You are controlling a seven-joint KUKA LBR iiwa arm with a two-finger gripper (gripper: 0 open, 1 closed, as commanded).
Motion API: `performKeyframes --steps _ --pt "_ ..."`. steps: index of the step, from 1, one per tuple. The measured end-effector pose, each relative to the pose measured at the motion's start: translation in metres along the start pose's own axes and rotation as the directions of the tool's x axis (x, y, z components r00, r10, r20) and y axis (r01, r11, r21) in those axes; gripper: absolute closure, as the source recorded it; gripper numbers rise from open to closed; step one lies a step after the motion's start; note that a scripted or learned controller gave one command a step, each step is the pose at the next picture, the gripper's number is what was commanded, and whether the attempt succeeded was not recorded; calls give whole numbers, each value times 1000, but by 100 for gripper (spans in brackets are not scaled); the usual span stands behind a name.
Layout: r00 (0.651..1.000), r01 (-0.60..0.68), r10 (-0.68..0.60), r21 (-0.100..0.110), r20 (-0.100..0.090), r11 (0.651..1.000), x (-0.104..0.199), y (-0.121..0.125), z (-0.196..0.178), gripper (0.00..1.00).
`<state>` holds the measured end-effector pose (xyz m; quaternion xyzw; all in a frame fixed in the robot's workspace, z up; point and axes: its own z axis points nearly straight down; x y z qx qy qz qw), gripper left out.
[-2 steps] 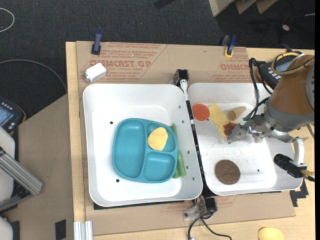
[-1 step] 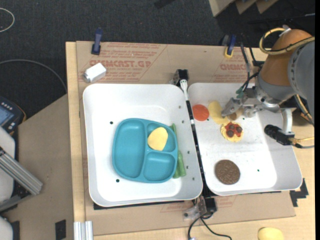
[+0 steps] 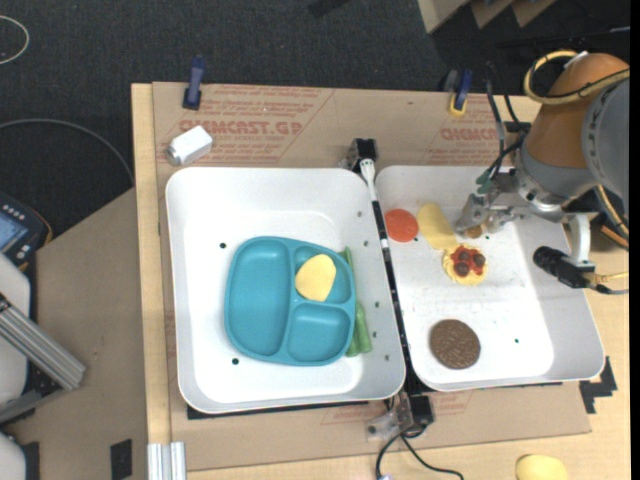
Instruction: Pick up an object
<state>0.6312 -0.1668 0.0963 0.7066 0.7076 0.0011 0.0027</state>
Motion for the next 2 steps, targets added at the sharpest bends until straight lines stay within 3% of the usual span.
performKeyframes --steps 1,2 --pt "1000 8 -8 -3 -6 1000 92 -32 -95 100" --pt "1000 5 -5 1 -5 1000 141 -99 -169 100"
